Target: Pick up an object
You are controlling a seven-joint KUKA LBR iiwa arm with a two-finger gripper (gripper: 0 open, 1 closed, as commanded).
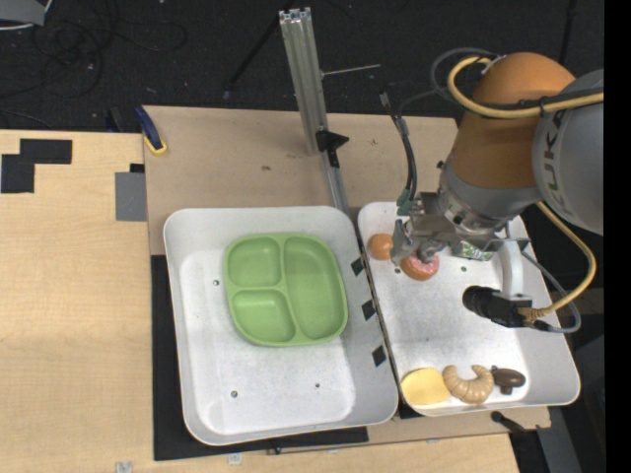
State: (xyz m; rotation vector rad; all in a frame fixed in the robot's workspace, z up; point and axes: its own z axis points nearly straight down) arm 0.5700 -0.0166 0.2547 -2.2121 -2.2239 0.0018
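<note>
A light wooden bench [69,294] carries two shallow white bins against a dark floor. In the right bin [434,333], the gripper [412,254] sits at about eleven o'clock, over a round pinkish-red object [422,268] that touches its tip; whether the object is clamped cannot be told. An orange ball [380,246] lies just beside, near the bin's left wall. Bare floor spreads through the bin's middle. At six o'clock rest a yellow piece [426,387] and a tan curled toy [473,382]. The left bin [256,402] holds a green divided plate [286,289].

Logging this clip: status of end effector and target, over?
End effector low in right bin, over pink item. Grasp unconfirmed. Orange ball close beside it.
</note>
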